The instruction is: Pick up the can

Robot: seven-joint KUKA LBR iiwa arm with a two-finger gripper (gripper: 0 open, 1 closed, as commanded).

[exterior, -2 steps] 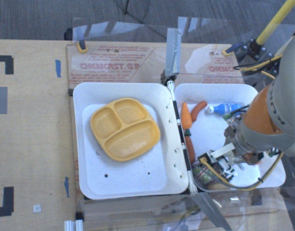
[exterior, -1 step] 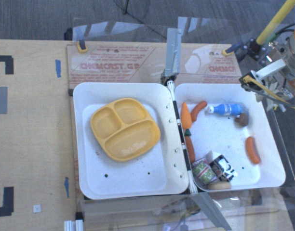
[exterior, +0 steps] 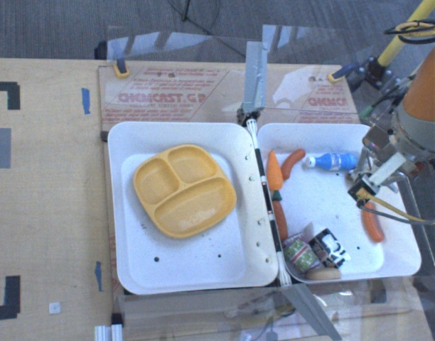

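Can: short cylinder, green-and-white label, lying tilted at near edge of right bin, touching black-and-white item.
Gripper: over bin's right side, well apart from can; arm partly cut off by frame; open or closed, cannot tell.
Also: tapered orange carrot, blue bottle.
Left bin: glossy yellow three-compartment plate.

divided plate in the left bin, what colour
The divided plate is mustard yellow all over, in the camera view.
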